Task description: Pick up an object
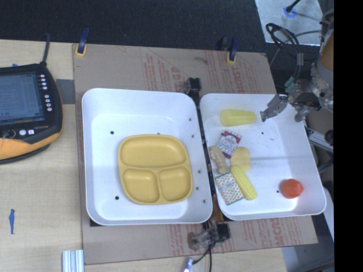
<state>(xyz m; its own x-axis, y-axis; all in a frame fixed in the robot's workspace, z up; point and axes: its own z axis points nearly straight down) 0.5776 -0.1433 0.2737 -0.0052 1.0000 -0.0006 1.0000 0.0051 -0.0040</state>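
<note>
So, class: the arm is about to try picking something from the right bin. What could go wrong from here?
1. The gripper sits near the right bin's far rim, so it might clip that rim descending.
2. The corn cob, packets and other food lie crowded together; a grasp there may nudge neighbours.
3. The round tomato could roll away.

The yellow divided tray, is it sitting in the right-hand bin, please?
No, the yellow divided tray lies in the left bin, while the right bin holds the small food items.
</note>
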